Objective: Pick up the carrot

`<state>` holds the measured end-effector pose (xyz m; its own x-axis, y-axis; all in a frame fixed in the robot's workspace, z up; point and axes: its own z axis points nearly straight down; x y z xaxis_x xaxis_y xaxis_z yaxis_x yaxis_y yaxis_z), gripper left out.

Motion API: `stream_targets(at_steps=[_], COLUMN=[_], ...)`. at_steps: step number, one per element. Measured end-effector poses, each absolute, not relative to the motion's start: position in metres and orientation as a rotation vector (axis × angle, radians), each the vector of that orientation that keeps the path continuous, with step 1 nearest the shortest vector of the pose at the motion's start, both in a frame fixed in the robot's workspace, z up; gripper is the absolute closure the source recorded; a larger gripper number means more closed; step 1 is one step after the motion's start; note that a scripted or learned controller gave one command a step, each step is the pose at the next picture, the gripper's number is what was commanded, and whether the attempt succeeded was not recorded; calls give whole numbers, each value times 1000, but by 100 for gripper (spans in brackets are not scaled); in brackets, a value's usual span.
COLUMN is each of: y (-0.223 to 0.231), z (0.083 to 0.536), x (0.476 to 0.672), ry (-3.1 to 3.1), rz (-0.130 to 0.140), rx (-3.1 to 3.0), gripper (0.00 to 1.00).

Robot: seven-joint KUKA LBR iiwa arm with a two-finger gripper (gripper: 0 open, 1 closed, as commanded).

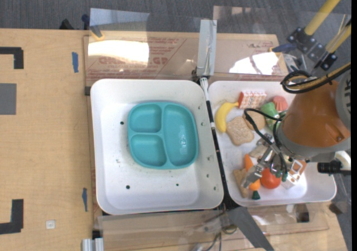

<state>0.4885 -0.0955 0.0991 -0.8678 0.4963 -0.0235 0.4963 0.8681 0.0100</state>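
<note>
While the arm reaches in from the right, its gripper (261,170) sits low over the front of the right bin (321,193), in the middle of a cluster of toy food. Whether it is parted or closed cannot be told; cables and the orange wrist band crowd the view there.

Carrot: most likely the small orange piece (249,162) just left of the gripper, near the bin's front left. A second orange bit with a green end (255,193) lies just below it; either could be the carrot, identity uncertain. A red-orange tomato (271,179) sits right under the gripper, touching or nearly so.

Other contents of the right bin: banana (223,116), bread slice (240,131), red-and-white packet (252,99), green item (270,108) partly behind the arm. Left bin (106,133) carries a teal divided plate (163,134).

Step in hand, by judgement: the approach or grasp stage, nothing seen lifted. Next move calls for centring on the orange piece rather than the tomato, closing squarely, then a straight lift. Risk: neighbours are tight, so a wrong pick or a nudge is likely.
</note>
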Motion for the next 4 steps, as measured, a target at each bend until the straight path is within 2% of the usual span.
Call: stream_targets(at_steps=[1,2,3,4], y=[-95,-94,-102,-86], z=[110,109,90,187], x=[490,489,484,488], ry=[3007,3010,3116,3121], rz=[8,8,-8,-2], rx=[798,799,-249,-247], gripper=[100,0,0,0])
